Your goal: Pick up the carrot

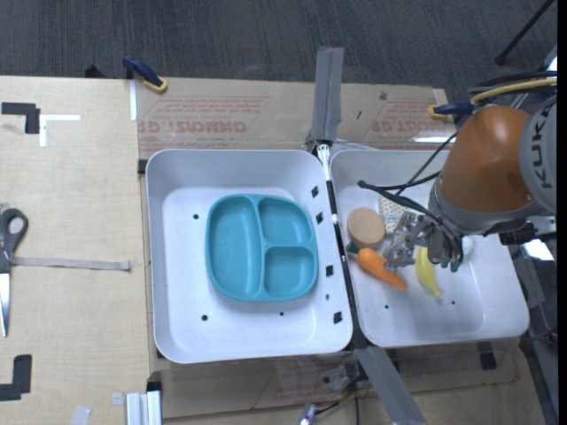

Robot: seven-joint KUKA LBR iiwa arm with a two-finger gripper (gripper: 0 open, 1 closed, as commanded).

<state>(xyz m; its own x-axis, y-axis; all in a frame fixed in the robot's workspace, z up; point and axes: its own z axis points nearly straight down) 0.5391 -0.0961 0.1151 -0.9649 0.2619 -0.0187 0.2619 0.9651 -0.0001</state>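
Where the grey arm with its orange band (485, 159) reaches in from the right, its bulk covers the right bin's upper right part, so whatever lies under it is hidden. The metal two-finger gripper (403, 244) hangs low in the right shallow white bin (461, 321), a tangle of shiny parts and black cable; cannot tell how it is set, too cluttered and small. The orange tapered carrot (381, 266) lies on the bin floor just beside the gripper, on its lower left, tilted with the thick end up-left near the divider. Cannot tell if the gripper touches it; nothing is visibly clamped.

A round tan disc-like object (366, 226) sits just above the carrot, near touching. A small yellow banana (429, 274) lies to the carrot's right, partly under the gripper parts. A speckled pale item (391, 209) peeks out behind the disc, mostly hidden, unidentifiable.

The left shallow white bin (173, 264) holds a teal plastic three-compartment plate (262, 247), centred.

The bins sit on brown cardboard with red printed lettering (204, 118), mirrored, hard to read. On the pale wood bench (66, 202) at left, scissors (9, 246) are cut off by the frame edge. Dark grey carpet (221, 16) is behind.
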